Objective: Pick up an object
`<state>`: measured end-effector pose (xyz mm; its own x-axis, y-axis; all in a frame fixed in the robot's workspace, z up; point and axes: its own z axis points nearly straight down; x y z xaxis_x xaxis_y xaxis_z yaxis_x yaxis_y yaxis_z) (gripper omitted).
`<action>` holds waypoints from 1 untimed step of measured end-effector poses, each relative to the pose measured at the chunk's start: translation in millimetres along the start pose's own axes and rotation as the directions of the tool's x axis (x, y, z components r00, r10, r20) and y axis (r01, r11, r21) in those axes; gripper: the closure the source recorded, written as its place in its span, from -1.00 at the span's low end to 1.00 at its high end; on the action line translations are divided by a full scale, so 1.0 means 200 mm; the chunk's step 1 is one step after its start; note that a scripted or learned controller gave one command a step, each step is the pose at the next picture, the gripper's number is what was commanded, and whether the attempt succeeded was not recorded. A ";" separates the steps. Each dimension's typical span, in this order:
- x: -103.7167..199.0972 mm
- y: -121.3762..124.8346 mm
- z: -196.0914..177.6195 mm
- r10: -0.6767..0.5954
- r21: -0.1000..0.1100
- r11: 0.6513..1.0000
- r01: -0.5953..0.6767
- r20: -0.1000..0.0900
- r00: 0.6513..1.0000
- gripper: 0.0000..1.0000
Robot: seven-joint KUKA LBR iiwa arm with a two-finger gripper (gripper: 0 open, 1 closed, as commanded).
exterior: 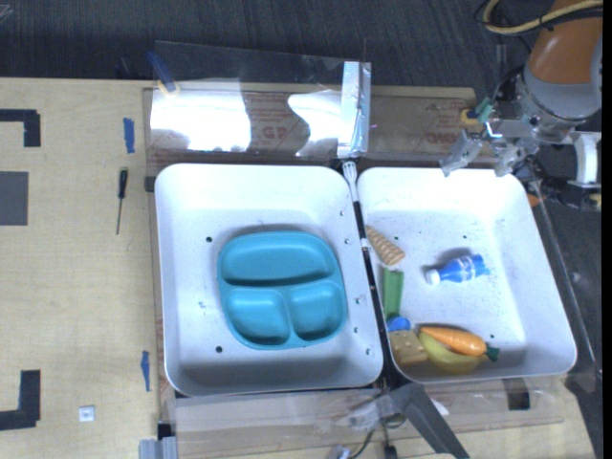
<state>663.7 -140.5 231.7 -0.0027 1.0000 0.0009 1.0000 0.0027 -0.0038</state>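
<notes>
Hovering over the far right corner of the right bin [535, 256], the end effector [486, 151] hangs at the end of the arm [564, 60], above the bin's rim rather than down among the things. Whether it is spread or pressed together I cannot tell at this size, and nothing shows between its tips.

Nearest to it lies a small bottle [457, 270], blue with a white cap, on its side near the middle of the right bin's floor, cap toward the left. It sits well apart from the end effector, nearer the camera and a little to the left. Further toward the near edge lies a carrot [453, 338], orange with a green end, resting against a banana [435, 352] beneath it. Just left of these, in the near left corner, sits a brownish lump [405, 347] with something blue [398, 324] touching its far side. A green stick [392, 293] lies along the left wall, and a tan ridged piece [384, 246] lies just beyond it, tilted.

In the left bin [182, 256] a blue tray [282, 288] with three compartments rests flat. Both bins stand side by side on the worktop [67, 275], with a clear panel [258, 113] behind them.
</notes>
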 end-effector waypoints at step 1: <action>0.14 -0.14 -0.04 -0.140 0.000 0.990 0.140 0.000 0.990 -1.00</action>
<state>635.1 -112.1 239.4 -0.1423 0.9898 0.0010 0.9898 0.1423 -0.0031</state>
